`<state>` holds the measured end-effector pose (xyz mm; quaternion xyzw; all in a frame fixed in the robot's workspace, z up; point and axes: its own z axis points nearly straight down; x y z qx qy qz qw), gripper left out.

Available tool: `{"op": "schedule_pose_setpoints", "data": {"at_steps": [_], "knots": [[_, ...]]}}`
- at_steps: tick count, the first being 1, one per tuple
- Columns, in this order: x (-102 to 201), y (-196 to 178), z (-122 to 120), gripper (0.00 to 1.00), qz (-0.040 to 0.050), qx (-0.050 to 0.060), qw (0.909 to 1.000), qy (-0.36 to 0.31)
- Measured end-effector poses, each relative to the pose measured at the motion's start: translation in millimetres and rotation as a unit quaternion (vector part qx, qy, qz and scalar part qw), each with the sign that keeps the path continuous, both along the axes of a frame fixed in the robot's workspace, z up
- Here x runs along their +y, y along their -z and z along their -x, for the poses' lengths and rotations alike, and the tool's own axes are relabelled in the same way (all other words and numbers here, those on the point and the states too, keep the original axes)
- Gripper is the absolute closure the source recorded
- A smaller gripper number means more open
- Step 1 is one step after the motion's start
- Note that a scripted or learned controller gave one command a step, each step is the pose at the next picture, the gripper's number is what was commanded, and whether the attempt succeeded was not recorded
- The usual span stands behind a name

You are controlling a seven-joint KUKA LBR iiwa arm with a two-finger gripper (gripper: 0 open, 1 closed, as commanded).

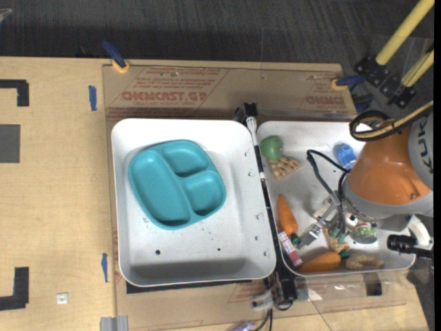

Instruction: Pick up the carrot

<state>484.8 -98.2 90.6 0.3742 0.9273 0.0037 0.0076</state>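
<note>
Two orange carrot-like pieces lie in the right bin, both close to the gripper.

Nearest the camera, along the right bin's (386,273) front wall, one orange piece (321,261) lies with its long axis roughly parallel to that wall, just below the gripper (329,221). A little farther back, the carrot (286,216) lies close to the divider between the bins, its long axis running front to back with a slight slant, and it sits just to the camera's left of the gripper. I cannot tell how wide the gripper stands, nor whether it has hold of anything; cables and clutter hide its tip. Farther still, a green toy (271,145) and a blue piece (345,154) rest near the back wall. The left bin (138,254) holds a teal divided plate (177,182).
</note>
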Motion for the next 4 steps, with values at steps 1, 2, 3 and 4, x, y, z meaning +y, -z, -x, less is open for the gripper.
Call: {"op": "schedule_pose_setpoints", "data": {"at_steps": [1, 2, 3, 4], "knots": [[74.6, -102.0, -8.5, 0.0, 0.0013, -0.003, 0.9964, 0.085], [30.2, -95.1, -103.2, 0.0, 0.0015, 0.005, 0.9996, 0.028], [2.5, -12.3, -52.6, 0.0, 0.0012, -0.002, 0.9991, 0.043], [0.6, -8.3, -24.4, 0.0, -0.0037, -0.013, 0.9847, 0.174]]}}
